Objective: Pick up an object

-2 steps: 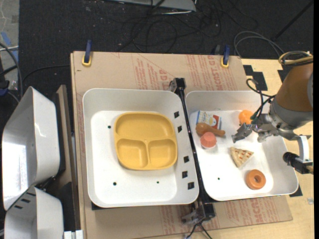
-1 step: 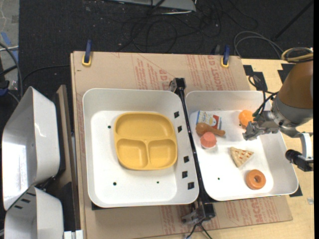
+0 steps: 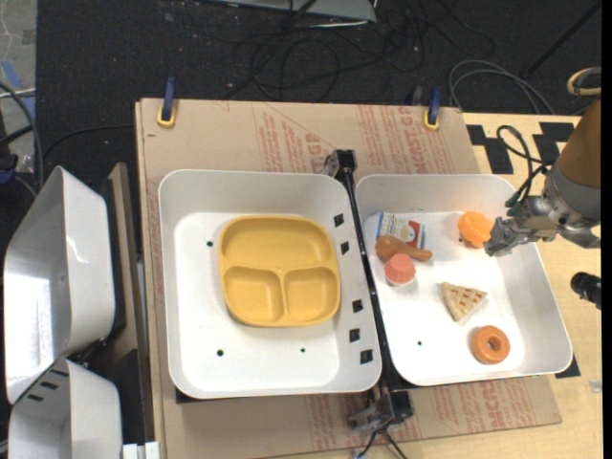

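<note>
The right bin (image 3: 535, 285) holds an orange fruit (image 3: 472, 227), a brown chicken drumstick (image 3: 400, 250), a small white and blue carton (image 3: 399, 227), a pink cupcake (image 3: 400, 270), a tan waffle wedge (image 3: 464, 301) and an orange doughnut (image 3: 491, 344). My gripper (image 3: 501, 239) reaches in from the right and hangs just right of the orange fruit, over the bin's upper right part. Nothing shows between its dark fingers.
The left bin (image 3: 191, 275) carries a yellow divided plate (image 3: 280, 270). Both bins rest on a cardboard sheet (image 3: 287, 132) clamped at the back. White containers (image 3: 57, 256) stand off the bench at the left. Cables lie on the dark floor behind.
</note>
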`<control>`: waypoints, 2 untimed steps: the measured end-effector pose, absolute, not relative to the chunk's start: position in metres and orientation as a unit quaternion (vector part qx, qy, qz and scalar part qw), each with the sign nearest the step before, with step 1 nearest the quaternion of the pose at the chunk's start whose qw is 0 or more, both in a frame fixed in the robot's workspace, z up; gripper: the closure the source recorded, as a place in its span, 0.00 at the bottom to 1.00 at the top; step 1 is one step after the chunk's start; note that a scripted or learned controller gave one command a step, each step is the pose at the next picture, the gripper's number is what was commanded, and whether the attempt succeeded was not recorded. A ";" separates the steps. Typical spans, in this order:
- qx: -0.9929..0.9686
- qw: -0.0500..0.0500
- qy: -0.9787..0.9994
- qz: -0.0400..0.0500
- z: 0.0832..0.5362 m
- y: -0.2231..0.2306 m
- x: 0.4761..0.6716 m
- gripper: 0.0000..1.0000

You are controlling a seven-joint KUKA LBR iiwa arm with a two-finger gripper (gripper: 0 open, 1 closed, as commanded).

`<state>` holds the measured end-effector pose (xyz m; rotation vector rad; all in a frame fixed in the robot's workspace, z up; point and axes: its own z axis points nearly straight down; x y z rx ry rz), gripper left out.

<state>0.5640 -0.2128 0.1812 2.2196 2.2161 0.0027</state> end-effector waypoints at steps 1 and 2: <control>0.706 0.003 0.708 0.001 0.245 -0.212 0.566 1.00; 0.706 0.001 0.708 0.000 0.249 -0.212 0.567 1.00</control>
